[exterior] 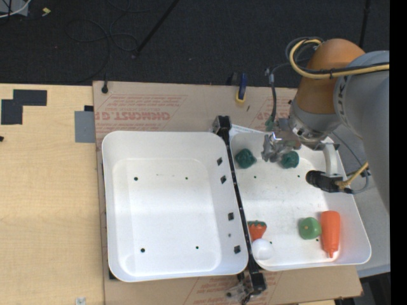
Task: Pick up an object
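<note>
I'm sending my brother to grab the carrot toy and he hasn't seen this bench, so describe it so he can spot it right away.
Go to the right-hand shallow white bin and look along its near right edge. The long orange plastic carrot lies there, right of a small round green toy. It is the one long tapered piece; its neighbours are small and rounded.

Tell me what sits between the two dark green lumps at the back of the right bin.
The gripper hangs between the left green lump and the right green lump, seen in the camera view.
</note>
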`<state>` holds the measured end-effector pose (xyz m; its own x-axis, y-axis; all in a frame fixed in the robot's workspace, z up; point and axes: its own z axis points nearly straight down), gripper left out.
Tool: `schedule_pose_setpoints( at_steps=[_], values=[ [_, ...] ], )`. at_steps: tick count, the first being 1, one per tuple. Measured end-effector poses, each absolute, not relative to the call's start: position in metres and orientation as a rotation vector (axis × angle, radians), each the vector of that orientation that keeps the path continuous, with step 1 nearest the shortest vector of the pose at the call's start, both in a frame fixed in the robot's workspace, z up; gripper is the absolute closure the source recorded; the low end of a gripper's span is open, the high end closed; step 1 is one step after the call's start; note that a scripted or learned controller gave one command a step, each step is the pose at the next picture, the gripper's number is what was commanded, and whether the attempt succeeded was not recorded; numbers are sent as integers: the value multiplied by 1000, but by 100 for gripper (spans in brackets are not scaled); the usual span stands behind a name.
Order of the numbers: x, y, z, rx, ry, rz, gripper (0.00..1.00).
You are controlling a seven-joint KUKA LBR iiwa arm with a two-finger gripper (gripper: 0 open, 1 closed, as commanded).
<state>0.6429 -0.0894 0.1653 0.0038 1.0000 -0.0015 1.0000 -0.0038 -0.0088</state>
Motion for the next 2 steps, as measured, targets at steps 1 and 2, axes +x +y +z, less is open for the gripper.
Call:
schedule_pose_setpoints(
  at_steps=[1, 2],
  values=[
    [642, -102, 118, -2217, -2215, 11, 100],
    [644, 2, 188, -2211, -2227, 1, 100]
  ],
)
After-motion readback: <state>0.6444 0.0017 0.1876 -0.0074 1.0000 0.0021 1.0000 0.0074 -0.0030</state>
